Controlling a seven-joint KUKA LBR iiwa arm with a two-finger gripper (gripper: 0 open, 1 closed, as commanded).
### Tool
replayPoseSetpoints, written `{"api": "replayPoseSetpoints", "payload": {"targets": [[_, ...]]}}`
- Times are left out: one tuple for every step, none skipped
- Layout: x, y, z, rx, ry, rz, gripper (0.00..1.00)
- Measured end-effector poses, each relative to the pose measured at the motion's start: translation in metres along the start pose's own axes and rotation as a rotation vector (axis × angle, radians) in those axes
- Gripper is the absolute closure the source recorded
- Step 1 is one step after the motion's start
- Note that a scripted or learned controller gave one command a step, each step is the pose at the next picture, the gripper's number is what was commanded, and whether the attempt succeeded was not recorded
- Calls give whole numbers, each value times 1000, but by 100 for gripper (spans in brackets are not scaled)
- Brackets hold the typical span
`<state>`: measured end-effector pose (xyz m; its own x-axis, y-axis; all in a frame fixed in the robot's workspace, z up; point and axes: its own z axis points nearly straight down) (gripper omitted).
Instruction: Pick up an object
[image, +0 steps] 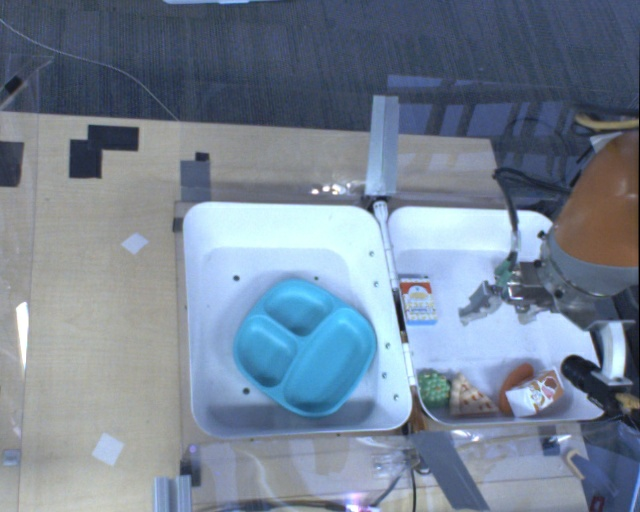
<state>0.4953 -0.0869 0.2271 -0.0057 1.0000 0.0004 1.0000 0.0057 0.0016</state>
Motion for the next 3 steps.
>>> {"api": "replayPoseSetpoints", "payload": {"targets": [[-75, 54, 139, -10, -2, 97, 0], [-49, 98, 139, -9, -3, -395, 0], [-15, 156, 140, -7, -3, -543, 0]]}}
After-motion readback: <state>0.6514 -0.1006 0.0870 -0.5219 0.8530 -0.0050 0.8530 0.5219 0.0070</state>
